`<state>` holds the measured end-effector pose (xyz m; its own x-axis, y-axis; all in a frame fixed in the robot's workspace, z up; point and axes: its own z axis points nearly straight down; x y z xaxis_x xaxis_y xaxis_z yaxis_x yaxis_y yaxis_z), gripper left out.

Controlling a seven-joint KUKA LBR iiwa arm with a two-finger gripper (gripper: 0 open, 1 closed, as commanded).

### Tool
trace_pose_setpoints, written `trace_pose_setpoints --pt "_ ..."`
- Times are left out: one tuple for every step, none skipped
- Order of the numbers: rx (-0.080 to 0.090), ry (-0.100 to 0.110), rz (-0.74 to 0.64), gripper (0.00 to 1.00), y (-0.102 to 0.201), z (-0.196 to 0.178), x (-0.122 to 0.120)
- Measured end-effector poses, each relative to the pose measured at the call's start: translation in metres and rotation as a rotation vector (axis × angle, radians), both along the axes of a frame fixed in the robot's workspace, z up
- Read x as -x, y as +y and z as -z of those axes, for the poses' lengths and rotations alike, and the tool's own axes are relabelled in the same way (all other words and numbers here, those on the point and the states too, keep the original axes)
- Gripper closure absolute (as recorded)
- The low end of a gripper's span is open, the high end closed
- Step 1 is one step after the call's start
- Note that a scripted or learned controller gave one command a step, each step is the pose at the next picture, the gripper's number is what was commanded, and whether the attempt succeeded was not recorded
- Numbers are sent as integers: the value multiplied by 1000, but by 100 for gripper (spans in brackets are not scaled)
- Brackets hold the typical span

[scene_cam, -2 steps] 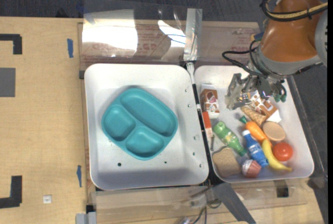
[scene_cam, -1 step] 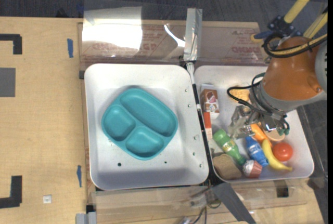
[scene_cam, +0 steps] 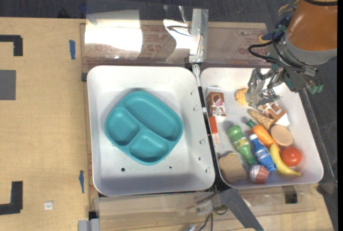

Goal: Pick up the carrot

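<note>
I see the arm (scene_cam: pixel 316 10) coming in from the right, its orange band high over the right bin's (scene_cam: pixel 316 168) far corner. The gripper (scene_cam: pixel 262 90) hangs over the far half of that bin. I can't tell how it is set; from this slant the metal blurs together, and I see nothing I could call held.

Taking the carrot (scene_cam: pixel 262 134) as my landmark: it lies in the right bin, orange, slanted, roughly mid-bin. The gripper is beyond it, toward the far wall, clearly apart from it. Between the two lies a tan cone-like piece (scene_cam: pixel 261 116) with a brown and white item (scene_cam: pixel 274 110) beside it. A yellow-orange bit (scene_cam: pixel 242 97) sits further out, left of the gripper.

Just right of the carrot is a tan round piece (scene_cam: pixel 282 135), touching or nearly so. Nearer me from there, a tomato (scene_cam: pixel 291 156) and a banana (scene_cam: pixel 281 162) curving along the near side. Just on the near side of the carrot stands a blue bottle (scene_cam: pixel 262 153), and left of that a green bottle (scene_cam: pixel 240 141). A small red and grey thing (scene_cam: pixel 258 172) and a brown slice of bread (scene_cam: pixel 231 166) lie at the near wall.

Left of the carrot, by the bin's left wall, a brown and white packet (scene_cam: pixel 216 104) with a red stick (scene_cam: pixel 213 129) below it.

Well left of the carrot, the left bin (scene_cam: pixel 102 171) holds a teal divided plate (scene_cam: pixel 143 126).
</note>
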<state>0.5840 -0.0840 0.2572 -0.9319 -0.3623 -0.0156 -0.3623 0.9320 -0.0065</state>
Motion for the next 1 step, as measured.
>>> trace_pose_setpoints --pt "5 7 -457 100 -31 159 27"
